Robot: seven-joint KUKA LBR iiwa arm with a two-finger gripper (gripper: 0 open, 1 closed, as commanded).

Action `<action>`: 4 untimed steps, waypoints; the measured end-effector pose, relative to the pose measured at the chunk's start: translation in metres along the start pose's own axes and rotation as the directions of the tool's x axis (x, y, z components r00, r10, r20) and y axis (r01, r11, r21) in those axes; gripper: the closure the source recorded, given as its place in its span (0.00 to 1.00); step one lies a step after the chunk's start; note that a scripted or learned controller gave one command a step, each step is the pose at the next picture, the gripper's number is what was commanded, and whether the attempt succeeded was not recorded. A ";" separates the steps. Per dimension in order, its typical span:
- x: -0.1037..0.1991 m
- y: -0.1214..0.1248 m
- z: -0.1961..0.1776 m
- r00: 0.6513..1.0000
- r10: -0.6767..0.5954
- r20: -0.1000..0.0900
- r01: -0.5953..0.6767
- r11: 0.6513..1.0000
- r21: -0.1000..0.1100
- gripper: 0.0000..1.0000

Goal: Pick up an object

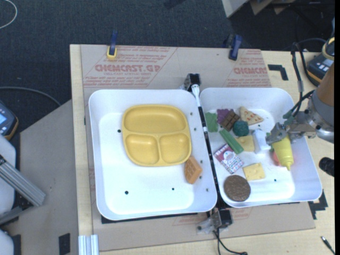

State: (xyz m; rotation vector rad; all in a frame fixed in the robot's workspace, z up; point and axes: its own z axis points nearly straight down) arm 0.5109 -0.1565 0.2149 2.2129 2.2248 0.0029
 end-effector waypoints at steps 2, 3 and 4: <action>0.056 0.076 -0.001 1.000 0.001 0.000 -0.001 1.000 -0.001 1.00; 0.094 0.120 -0.010 1.000 0.000 -0.001 0.000 1.000 -0.003 1.00; 0.092 0.153 -0.010 1.000 0.002 0.001 -0.002 1.000 -0.002 1.00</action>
